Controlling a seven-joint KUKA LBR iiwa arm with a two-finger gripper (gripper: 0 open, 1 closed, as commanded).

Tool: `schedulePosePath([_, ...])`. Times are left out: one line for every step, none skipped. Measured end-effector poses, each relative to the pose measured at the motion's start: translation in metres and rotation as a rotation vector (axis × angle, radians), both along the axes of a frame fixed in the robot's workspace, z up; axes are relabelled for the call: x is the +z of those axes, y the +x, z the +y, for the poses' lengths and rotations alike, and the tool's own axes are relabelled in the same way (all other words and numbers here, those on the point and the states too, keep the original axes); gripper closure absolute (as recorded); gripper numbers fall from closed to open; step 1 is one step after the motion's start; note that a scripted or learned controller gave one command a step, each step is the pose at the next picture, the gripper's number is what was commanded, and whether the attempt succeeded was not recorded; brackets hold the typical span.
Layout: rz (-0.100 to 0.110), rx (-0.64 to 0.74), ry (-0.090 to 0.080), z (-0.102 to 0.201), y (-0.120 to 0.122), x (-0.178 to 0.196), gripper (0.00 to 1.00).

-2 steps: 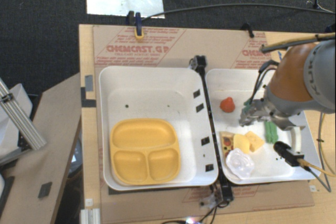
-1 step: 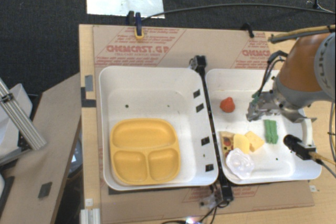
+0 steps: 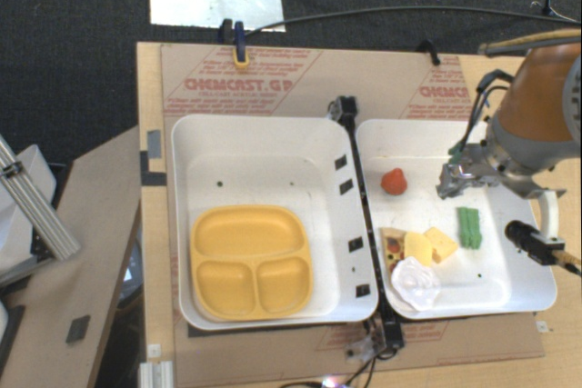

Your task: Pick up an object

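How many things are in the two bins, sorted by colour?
Red: 1, the ball
Green: 1, the block
Yellow: 3, the tray and two cheese pieces
White: 1, the crumpled wrapper
Total: 6

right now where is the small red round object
The small red round object lies in the right white bin, in its upper left part near the divider, left of the gripper and above the yellow pieces.
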State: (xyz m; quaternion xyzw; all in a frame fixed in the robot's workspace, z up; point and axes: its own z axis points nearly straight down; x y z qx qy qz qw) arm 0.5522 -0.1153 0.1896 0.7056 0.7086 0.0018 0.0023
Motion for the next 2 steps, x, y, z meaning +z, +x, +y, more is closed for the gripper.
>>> schedulePosePath([-0.001,0.001,0.000,0.004,0.002,0.044,1.00])
schedulePosePath([0.004,0.005,0.002,0.054,-0.012,0.047,1.00])
